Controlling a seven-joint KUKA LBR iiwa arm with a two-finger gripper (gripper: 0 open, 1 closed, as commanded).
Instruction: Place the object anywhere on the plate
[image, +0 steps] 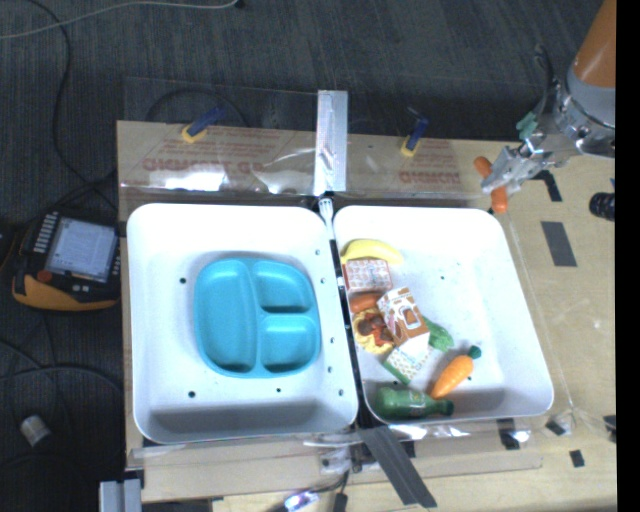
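Observation:
A blue divided plate lies in the left white bin. The right white bin holds a pile of toy food: a yellow banana, a small printed box, a white and orange carton, an orange carrot and a dark green bottle. My gripper hangs at the upper right, above the bench just beyond the right bin's far right corner. Whether its fingers are apart is unclear from here.
The arm's orange band and grey wrist enter from the top right. A handheld device lies on the floor to the left. Clips hold plastic sheeting behind the bins.

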